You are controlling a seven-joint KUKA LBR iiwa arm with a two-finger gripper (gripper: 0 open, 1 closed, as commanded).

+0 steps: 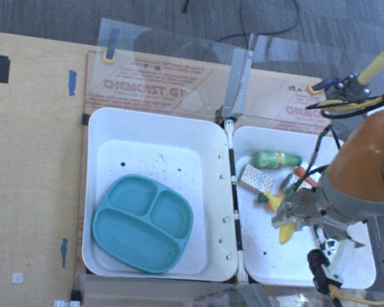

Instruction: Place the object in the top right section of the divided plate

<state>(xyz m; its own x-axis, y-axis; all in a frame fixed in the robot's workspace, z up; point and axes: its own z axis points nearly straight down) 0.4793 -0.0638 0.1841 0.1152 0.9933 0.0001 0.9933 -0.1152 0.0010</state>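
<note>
The teal divided plate (143, 223) lies in the left bin (210, 145), with two small sections at its upper side and one large section below. My gripper (294, 212) hangs low over the right bin (269, 259), under the arm's orange band. A yellow object (285, 233) pokes out just below the gripper, and another yellow and orange piece (270, 200) sits at its left. The wrist hides how these meet the gripper.
A green bottle (277, 159) lies at the back of the right bin, and a white patterned packet (257, 180) rests in front of it. A ridge (233, 189) separates the two bins. Cables (326, 277) hang beside the arm at the right.
</note>
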